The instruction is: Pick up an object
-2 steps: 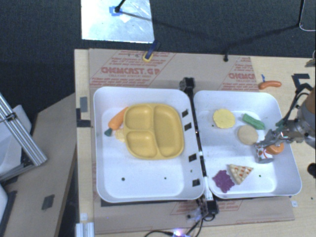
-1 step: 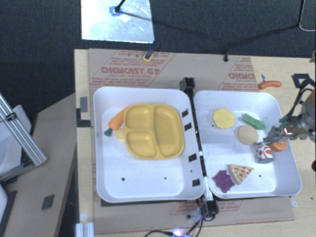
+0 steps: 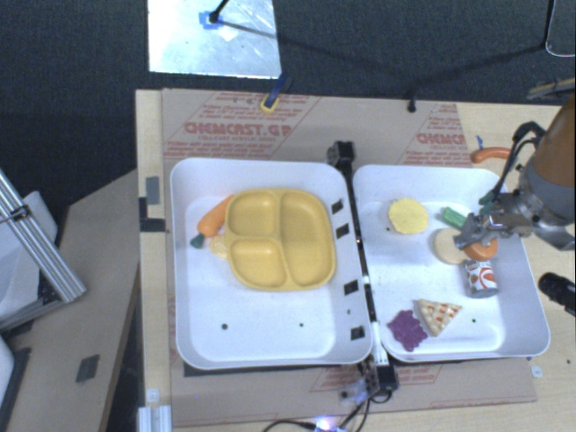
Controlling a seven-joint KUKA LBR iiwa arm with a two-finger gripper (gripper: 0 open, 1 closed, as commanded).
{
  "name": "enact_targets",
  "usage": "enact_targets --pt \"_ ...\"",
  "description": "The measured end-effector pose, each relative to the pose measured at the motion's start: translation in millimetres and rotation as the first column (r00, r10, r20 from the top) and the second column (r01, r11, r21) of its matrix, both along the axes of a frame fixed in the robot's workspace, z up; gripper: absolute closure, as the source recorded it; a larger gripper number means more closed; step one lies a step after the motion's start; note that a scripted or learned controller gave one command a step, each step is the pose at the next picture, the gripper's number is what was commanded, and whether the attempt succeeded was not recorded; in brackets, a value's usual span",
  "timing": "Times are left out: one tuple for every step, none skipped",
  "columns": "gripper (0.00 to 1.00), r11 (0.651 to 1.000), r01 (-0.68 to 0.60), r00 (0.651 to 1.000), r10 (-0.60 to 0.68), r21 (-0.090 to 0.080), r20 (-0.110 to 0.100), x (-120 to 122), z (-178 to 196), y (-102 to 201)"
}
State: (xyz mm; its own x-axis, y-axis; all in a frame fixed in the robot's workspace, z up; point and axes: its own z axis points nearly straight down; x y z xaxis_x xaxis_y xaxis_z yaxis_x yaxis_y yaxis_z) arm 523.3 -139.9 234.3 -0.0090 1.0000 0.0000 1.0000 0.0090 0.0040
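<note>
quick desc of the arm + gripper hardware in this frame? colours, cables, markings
The grey arm enters from the right, with an orange band at the view's edge. A thin dark cable loops alongside it. The gripper is dull grey metal, blocky, with dark joints. No markings are legible.

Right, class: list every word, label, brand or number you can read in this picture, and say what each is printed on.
"CHEMCAST GP": red print on the brown board under the bins, readable at upper left.
The same red print at upper right and along the board's front edge: too blurred to read for certain.
Label on the small can in the right bin: too small to read.
</note>
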Motion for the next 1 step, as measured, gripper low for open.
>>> enact_targets --pt "1.00 1.000 -0.001 1.000 0.001 0.001 -0.001 17.3 7.9 47.6"
